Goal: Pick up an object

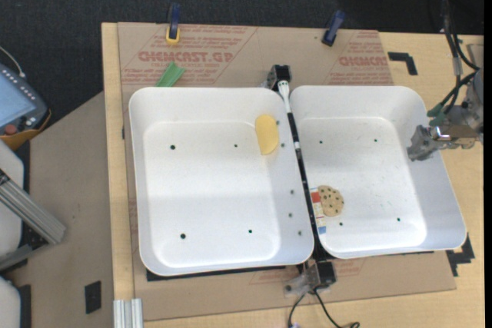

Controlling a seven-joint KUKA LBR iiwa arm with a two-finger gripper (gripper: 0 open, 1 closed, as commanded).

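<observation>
I see the gripper (425, 140) at the right bin's (430, 188) rim — grasp unreadable — cookie (330, 201) untouched, probably pre-approach.

We see the arm (470, 107) cut off by the right edge, so only its wrist end and the gripper (422, 144) appear, the fingers too small and blurred to read. The printed card (317, 210) beside the cookie (331, 200) lies partly under the bins' divider, its print illegible.
</observation>
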